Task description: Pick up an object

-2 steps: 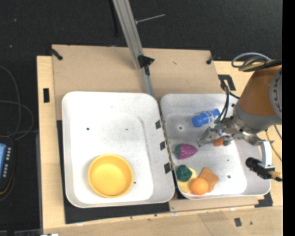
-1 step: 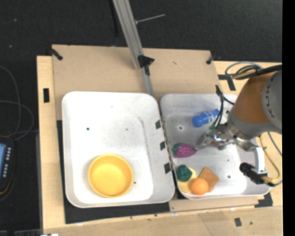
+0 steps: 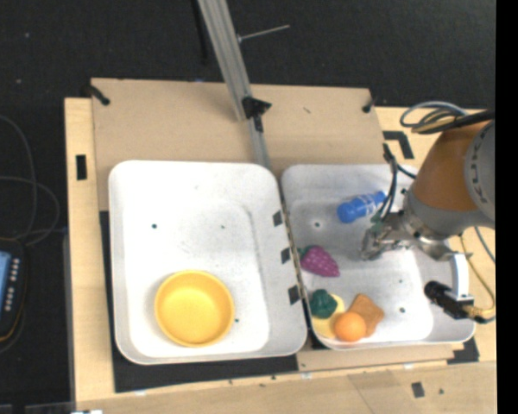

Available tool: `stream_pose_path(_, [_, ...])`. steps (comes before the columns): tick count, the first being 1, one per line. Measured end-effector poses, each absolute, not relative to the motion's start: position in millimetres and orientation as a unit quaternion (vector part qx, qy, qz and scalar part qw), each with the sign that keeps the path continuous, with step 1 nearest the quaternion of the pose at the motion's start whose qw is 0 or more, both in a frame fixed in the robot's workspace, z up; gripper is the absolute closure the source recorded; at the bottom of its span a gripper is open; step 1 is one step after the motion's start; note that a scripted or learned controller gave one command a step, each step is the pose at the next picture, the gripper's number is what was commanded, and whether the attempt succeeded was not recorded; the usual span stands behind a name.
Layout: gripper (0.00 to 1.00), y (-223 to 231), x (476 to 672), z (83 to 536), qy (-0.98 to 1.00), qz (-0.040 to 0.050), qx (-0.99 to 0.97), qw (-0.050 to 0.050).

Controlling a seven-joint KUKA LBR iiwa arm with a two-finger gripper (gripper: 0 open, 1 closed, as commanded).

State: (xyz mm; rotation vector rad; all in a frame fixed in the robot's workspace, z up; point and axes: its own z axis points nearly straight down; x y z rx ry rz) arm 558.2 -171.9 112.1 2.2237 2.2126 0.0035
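The right bin (image 3: 414, 317) holds a blue bottle (image 3: 359, 207) near its far side, a purple grape bunch (image 3: 319, 261) at mid-left, and a green piece (image 3: 323, 303), a round orange fruit (image 3: 350, 327) and an orange-brown block (image 3: 369, 308) at the near edge. A yellow bowl (image 3: 193, 307) sits in the left bin (image 3: 190, 205) at its near side. My gripper (image 3: 378, 244) hangs low over the middle of the right bin, just below and right of the blue bottle and right of the grapes. Nothing shows between the gripper and the bin floor.
A slanted metal rail (image 3: 229, 50) runs from the top down to the gap between the bins. Cables (image 3: 427, 119) loop behind the arm at the right. A black-and-white fixture (image 3: 453, 296) sits at the right bin's near right corner.
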Motion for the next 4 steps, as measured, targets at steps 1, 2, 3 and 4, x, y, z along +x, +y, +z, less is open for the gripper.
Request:
stream_pose_path(1, [1.0, -172, 567.3, 174, 0.708, 0.002, 0.706, 0.004])
stream_pose_path(2, [1.0, -174, 566.6, 239, 0.708, 0.0021, 0.706, 0.004])
stream_pose_path(3, [1.0, -175, 567.5, 252, 0.709, 0.0009, 0.706, 0.001])
stream_pose_path(4, [1.0, -117, 563.1, 259, 0.71, 0.0015, 0.704, 0.0])
